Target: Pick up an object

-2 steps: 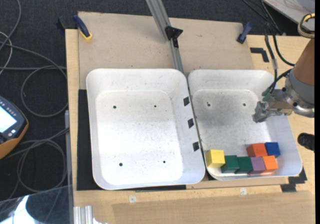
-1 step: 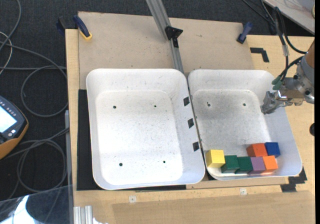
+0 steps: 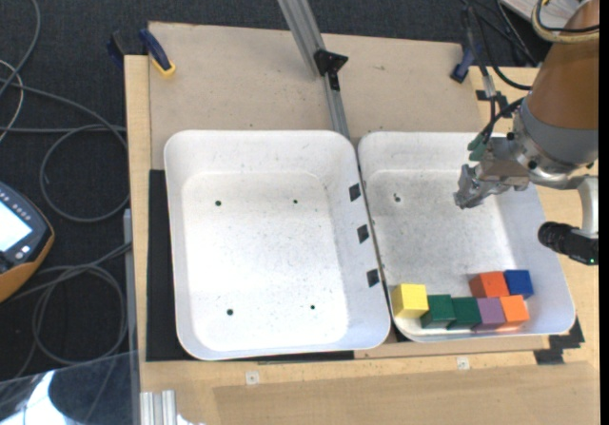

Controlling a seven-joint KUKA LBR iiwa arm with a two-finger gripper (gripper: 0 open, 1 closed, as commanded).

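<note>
Several small blocks lie along the front edge of the right bin: a yellow block, two green blocks, a purple block, two orange blocks and a blue block. My gripper hangs over the back right part of that bin, well behind the blocks and apart from them. Nothing shows between its fingertips.
The left bin sits beside the right one, with black clips along the shared rim. A slanted metal pole crosses the back of the bench. Blue clamps hold the board's far corners. Cables lie on the floor to the left.
</note>
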